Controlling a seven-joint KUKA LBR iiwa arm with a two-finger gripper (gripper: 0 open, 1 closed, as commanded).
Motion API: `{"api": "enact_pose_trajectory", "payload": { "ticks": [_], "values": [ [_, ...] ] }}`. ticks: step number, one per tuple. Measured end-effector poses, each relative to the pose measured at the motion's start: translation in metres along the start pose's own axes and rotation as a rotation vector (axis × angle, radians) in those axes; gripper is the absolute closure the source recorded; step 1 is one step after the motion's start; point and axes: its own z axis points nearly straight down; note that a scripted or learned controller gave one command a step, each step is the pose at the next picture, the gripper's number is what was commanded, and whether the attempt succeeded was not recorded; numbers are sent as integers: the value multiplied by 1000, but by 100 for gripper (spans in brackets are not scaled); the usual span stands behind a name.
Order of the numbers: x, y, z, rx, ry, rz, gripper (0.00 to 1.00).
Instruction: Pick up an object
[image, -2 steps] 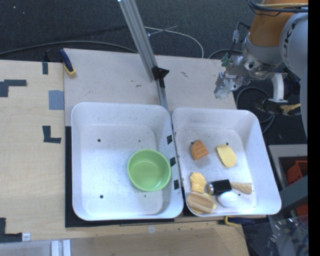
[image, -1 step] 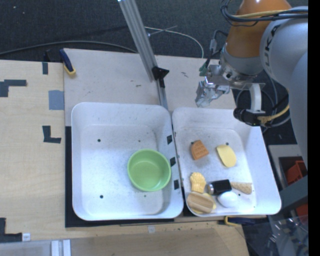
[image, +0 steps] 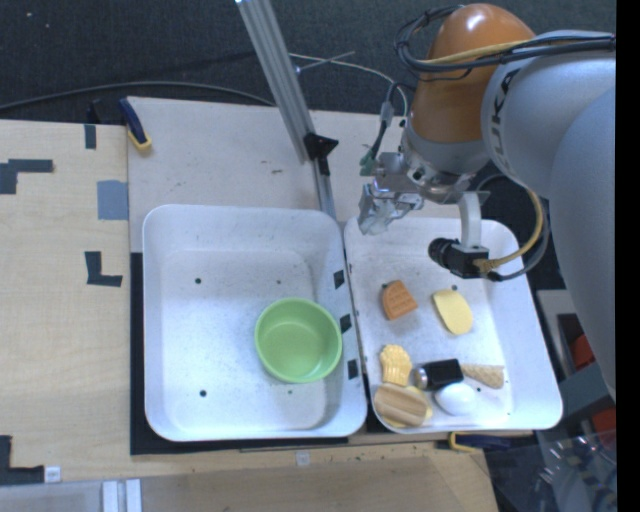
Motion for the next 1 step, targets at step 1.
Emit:
{"api": "enact_pose_trajectory", "payload": {
  "ticks": [1],
  "values": [
    [49,-25,18,1,0,-1,100]
  ]
}}
